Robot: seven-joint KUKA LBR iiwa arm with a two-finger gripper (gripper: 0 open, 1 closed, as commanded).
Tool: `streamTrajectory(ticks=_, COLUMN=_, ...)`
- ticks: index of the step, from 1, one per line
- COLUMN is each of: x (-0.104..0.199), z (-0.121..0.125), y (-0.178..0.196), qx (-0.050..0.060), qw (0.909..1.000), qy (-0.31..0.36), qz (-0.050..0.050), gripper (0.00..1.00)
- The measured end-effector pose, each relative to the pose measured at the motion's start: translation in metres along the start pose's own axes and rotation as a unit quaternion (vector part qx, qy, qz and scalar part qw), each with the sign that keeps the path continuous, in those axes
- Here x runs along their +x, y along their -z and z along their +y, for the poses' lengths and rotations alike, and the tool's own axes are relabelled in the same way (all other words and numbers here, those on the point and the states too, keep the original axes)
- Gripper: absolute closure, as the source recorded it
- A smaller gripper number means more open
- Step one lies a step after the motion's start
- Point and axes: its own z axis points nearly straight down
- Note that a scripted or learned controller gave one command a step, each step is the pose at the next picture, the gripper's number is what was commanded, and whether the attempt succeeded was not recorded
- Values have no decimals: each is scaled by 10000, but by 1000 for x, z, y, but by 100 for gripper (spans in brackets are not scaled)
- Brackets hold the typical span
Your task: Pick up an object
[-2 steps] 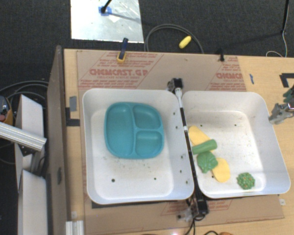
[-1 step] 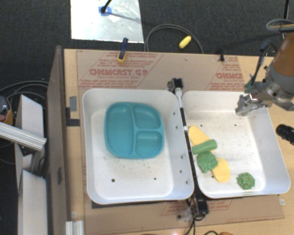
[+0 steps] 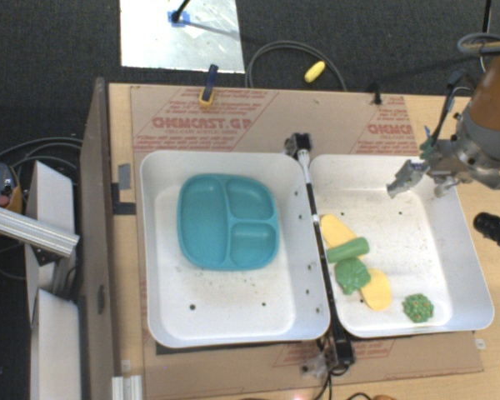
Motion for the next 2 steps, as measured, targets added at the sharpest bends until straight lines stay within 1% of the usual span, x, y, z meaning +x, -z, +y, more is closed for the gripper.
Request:
streamTrajectory(ticks=1, x=-12, z=-83, y=-77, qx=58, qw=10000, qy=-33, qz=16, gripper=0)
streamTrajectory(ticks=2, x=36, z=-89, y=-112, qx=21, qw=10000, qy=16, qz=15, gripper=0)
